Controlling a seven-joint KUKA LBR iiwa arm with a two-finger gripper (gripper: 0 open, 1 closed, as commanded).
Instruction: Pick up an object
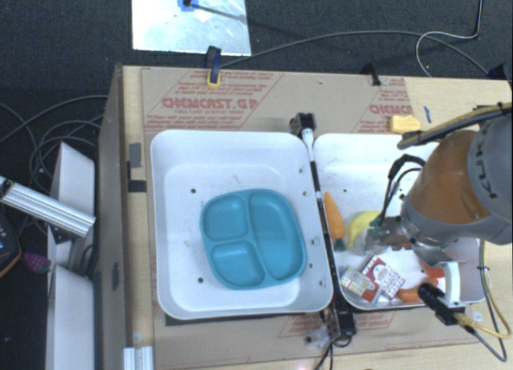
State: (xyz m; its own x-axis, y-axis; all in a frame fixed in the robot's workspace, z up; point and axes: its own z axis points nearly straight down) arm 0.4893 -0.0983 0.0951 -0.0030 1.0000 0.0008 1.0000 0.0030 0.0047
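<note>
Where the cardboard-covered surface (pixel 240 96) meets dark carpet, 2 white bins sit. The left bin (pixel 184 160) holds a blue divided plate (pixel 252 238). The right bin (pixel 353 156) holds a carrot (pixel 333 214), a yellow object (pixel 362 223) and a red-white packet (pixel 377 278) at 6 o'clock. The arm hides the fingers (pixel 383 236); their state I cannot tell.

A light-blue three-compartment plastic plate (pixel 253 237) lies in the left white shallow plastic bin (pixel 178 160). The right white bin (pixel 353 158) shows an orange carrot-shaped piece (pixel 333 215), a yellow rounded piece (pixel 362 223) and a red-and-white printed packet (pixel 374 277). The tan cardboard-covered surface (pixel 240 96) carries red lettering
</note>
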